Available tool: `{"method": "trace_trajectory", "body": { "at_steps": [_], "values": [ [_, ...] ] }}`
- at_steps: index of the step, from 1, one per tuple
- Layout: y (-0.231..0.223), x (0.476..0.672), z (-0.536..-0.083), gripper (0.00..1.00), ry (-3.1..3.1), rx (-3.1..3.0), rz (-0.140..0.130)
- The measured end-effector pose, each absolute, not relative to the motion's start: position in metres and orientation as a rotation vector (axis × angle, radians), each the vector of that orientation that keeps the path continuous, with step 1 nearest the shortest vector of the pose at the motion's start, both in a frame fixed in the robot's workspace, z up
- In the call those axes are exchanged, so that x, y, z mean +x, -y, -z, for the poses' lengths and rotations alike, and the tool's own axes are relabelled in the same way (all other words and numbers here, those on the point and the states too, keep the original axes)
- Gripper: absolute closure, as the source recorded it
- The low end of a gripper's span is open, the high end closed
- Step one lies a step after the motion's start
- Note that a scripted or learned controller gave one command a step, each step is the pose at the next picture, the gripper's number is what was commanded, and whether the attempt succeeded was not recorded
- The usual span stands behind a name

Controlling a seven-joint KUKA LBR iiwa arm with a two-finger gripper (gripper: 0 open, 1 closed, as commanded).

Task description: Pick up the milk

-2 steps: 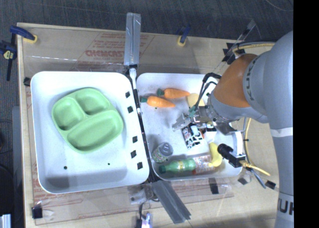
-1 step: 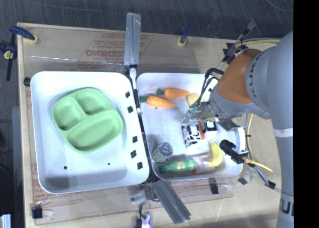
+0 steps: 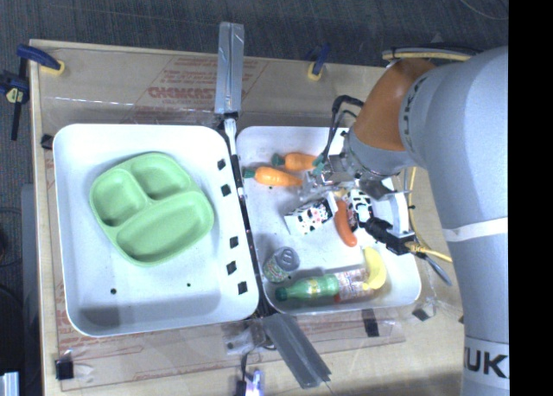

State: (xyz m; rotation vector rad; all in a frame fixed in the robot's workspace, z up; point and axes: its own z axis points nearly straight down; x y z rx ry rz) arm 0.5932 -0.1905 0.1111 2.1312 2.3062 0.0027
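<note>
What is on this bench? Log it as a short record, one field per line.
left bin: holds a green divided plate
right bin: cluttered with food items
milk: small cow-patterned carton, lying near the bin's middle
carrots: two, at the far side
hot dog: just right of the milk
banana: near right corner
green bottle: lying along the near wall
can: beside the bottle
gripper: low over the right bin, just above the milk; grasp cannot be judged
</note>
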Motion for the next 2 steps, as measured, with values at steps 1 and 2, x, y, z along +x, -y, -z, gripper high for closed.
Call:
{"method": "trace_trajectory", "body": {
  "at_steps": [1,2],
  "values": [
    [0.19,0.592,-0.11,0.0,-2.308,2.133,0.0],
    [0.136,0.52,-0.091,0.0,-2.145,2.301,0.003]
  ]
}}
